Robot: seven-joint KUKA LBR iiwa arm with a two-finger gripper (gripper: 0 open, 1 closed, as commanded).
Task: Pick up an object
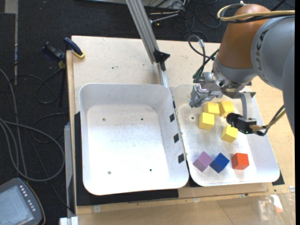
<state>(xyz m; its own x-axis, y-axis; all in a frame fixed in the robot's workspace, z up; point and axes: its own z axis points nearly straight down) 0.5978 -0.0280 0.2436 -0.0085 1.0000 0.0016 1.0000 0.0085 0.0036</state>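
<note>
Camera view: your tool (202, 96) hangs over the right bin's (269, 172) far-left corner; you cannot tell if it is clenched. The nearest yellow cube (206, 120) lies just beside it, toward the bin's near edge.

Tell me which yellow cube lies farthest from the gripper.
The yellow cube lowest in the right bin, beside the orange cube's side; the other three cluster near the gripper.

A robotics lab: bench (117, 55) with bins, loose floor cables (28, 125).
</note>
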